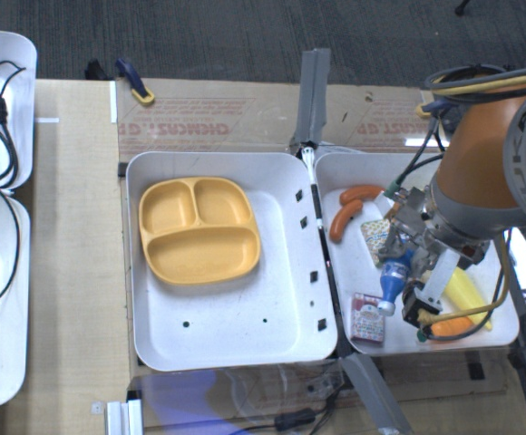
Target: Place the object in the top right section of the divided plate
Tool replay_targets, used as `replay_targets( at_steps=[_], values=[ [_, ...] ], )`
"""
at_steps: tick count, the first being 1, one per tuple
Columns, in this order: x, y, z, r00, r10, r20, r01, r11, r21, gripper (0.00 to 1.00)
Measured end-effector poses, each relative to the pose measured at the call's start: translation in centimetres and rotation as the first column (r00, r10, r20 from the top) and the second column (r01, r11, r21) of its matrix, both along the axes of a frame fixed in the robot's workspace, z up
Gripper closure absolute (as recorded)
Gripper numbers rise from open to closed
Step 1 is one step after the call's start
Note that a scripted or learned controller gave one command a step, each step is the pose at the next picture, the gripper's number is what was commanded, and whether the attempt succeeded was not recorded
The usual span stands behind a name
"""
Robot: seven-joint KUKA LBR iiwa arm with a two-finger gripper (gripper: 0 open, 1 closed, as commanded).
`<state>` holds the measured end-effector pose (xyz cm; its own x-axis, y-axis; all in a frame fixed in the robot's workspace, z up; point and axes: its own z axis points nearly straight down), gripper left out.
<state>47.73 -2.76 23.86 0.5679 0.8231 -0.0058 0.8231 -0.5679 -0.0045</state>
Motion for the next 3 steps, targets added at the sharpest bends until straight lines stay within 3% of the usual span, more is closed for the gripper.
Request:
replay_targets(
  at_steps=[1, 2, 3],
  values=[
    [0.0, 7.7, -2.2, 0.997, -0.077, 0.0, 0.077, 0.997, 0.0, 1.0],
    [5.2, 9.5, 0.8, 0.986, -0.165, 0.002, 0.165, 0.986, -0.002, 1.0],
    [7.9, 12.4, 7.5, 0.997, -0.071, 0.003, 0.071, 0.997, -0.002, 1.0]
  ],
)
